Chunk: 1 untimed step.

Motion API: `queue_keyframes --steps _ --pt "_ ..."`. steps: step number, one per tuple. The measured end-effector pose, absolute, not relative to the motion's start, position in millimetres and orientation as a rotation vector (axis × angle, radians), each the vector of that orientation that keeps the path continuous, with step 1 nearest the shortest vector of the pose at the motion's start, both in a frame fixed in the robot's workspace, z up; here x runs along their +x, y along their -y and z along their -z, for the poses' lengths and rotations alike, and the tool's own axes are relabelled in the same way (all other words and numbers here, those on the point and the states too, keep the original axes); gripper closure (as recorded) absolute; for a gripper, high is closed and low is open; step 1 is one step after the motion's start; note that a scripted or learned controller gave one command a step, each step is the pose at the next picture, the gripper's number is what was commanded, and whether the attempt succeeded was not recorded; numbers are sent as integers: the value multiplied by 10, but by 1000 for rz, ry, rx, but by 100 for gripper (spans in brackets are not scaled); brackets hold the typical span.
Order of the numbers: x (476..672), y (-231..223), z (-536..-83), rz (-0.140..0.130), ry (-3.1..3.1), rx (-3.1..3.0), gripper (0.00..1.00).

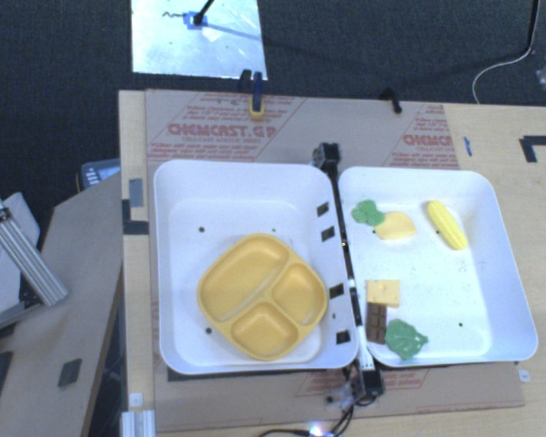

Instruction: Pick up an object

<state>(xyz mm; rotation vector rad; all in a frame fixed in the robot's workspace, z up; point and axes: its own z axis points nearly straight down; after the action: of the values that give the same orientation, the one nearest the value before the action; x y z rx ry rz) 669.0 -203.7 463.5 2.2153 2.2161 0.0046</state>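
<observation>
Here, claw state: cannot tell. Brown block [376, 322] touches right bin [505, 271] wall, partly hidden by green piece [406, 338].

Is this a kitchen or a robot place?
Probably a robot test bench, not a kitchen: two white bins taped on a board, toy food like plastic corn, and a yellow divided tray.

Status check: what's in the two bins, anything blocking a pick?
Yellow divided tray in left bin. Corn cob and small food pieces in right bin, spread apart, uncovered.

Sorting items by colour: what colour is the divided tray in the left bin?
Yellow tray, clear in the camera view.
</observation>
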Motion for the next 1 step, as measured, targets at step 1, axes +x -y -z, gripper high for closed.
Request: queue_keyframes --steps 1 --pt "6587 2062 -4929 -4 -2219 2215 100"
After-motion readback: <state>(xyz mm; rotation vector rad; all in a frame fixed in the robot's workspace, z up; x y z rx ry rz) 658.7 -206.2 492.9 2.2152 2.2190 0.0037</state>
